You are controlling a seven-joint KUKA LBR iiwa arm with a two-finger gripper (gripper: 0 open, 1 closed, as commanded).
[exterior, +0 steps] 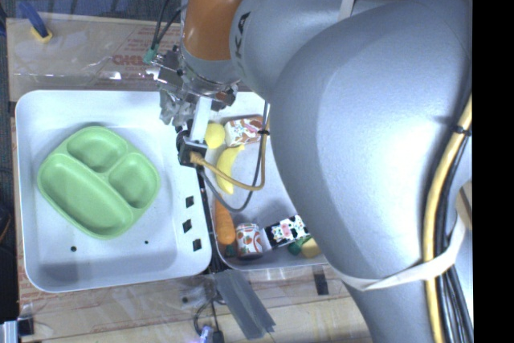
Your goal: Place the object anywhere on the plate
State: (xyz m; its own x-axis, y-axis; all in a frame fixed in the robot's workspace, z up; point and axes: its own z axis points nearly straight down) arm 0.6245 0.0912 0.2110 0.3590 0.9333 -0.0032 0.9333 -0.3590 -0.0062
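A green plate (96, 179) with three compartments lies in the left white bin (48, 269). My gripper (173, 108) hangs over the back right corner of the left bin, near the wall between the two bins. In the right bin lie a yellow banana (226, 166), a small printed carton (243, 130), an orange carrot (224, 224), a red-and-white can (250, 239) and a black-and-white cow-print carton (286, 231). The arm hides much of the right bin.
The big grey arm (361, 132) covers the right half of the view. A clear plastic sheet (80, 52) lies behind the bins, with a blue and yellow clip (34, 22) at its far left. Small black marks (189, 213) dot the left bin's right wall.
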